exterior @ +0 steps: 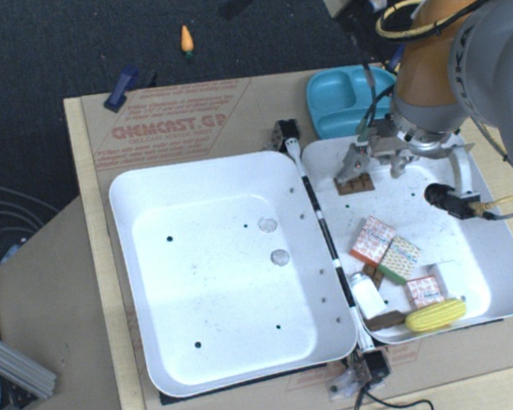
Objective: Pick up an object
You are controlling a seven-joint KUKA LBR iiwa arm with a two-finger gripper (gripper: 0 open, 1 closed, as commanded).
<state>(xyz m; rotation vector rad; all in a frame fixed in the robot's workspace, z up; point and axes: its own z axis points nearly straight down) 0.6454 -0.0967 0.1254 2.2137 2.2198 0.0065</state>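
Note:
My gripper (378, 158) hangs over the far end of the right bin (500, 255), under the orange-banded wrist. A small brown block (355, 181) lies just at its left side, on the bin floor; whether it is touched I cannot tell. Nearer the front of that bin lie a patterned red-and-white box (372, 239), a green-and-yellow box (398, 257), a pink box (425, 290), a yellow corn cob (435, 315), a white piece (368, 294) and a dark brown piece (383, 321).
The left bin (142, 263) holds two small grey discs (268, 225) (280, 257). A light blue dish (344, 100) stands behind the right bin. A black part with a yellow cable (447, 197) hangs over the right bin's right side.

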